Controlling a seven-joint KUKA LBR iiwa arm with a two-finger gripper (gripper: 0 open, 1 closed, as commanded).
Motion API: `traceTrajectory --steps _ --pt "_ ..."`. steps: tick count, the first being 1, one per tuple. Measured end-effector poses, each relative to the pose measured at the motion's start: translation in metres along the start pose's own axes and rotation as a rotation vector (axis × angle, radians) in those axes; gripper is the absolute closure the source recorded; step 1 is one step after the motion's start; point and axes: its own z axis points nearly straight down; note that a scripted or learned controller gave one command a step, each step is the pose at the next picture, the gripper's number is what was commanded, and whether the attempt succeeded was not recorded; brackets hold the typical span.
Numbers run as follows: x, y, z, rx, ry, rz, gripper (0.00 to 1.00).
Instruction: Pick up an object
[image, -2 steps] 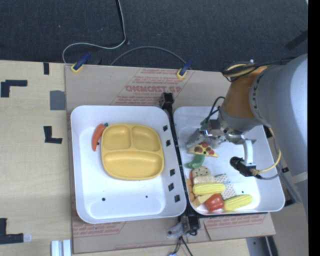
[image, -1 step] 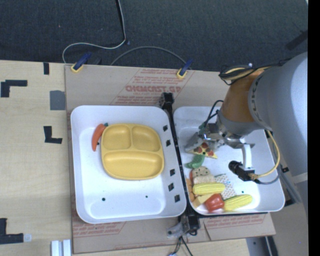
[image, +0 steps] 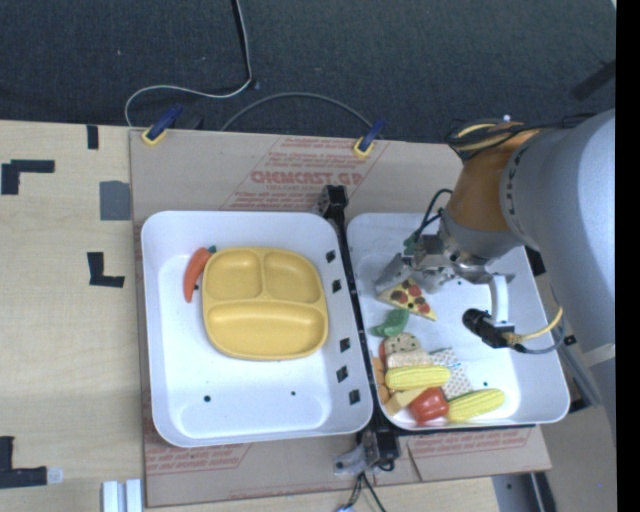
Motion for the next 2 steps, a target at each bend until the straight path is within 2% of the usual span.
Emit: traceTrajectory --steps 1,2 --pt "0.003 -0.020 0.000 0.000 -0.003 0.001 0.00" --pt "0.021 -0.035 0.000 0.000 -0.003 0.000 0.00"
